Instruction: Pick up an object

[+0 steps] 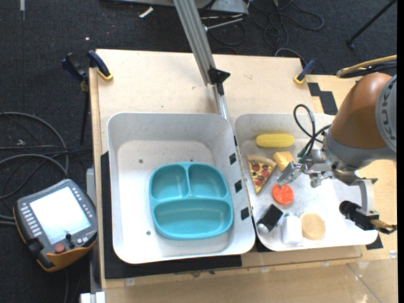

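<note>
Resting on a pale wooden bench (158, 81) over dark carpet strewn with cables, two white bins are seen. A teal divided tray (189, 199) lies in the left bin (126, 131). Along the right bin's (341, 229) near edge, a black block (270, 218), white object (291, 228) and tan disc (313, 226) are lined up. Farther in, a red tomato (283, 194) sits below the gripper (289, 173), whose jaw state cannot be told. A pizza slice (259, 172) points toward the near edge, a cheese wedge (283, 160) beside it; the yellow corn (274, 141) lies crosswise near the far edge.

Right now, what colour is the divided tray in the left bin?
Teal blue; the divided tray is seen plainly in the camera view, lying in the left bin.
</note>
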{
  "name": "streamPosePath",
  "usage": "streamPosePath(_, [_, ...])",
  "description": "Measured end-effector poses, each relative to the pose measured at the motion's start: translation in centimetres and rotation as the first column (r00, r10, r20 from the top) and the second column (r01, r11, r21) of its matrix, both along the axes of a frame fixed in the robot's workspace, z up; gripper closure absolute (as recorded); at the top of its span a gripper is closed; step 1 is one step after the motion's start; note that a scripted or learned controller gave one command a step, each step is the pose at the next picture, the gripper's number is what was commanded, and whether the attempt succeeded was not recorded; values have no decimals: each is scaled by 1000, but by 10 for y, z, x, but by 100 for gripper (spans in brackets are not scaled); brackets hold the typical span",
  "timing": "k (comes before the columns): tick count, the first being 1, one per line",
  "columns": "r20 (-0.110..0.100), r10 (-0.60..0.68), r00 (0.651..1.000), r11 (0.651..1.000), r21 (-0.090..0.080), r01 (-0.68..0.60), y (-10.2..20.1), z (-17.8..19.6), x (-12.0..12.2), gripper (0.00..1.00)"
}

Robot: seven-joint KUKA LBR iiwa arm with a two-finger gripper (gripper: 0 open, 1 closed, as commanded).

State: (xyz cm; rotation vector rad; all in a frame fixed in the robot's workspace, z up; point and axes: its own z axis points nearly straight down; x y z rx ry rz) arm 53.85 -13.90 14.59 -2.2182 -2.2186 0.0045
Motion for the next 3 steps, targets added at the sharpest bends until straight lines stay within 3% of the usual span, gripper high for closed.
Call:
streamPosePath(1, [5,0,1000,1000,-1,0,0,-52,0,0])
streamPosePath(2, [7,0,1000,1000,-1,0,1,-40,1,100])
streamPosePath(3, [11,2,1000,1000,-3,-2,-4,15,12,100])
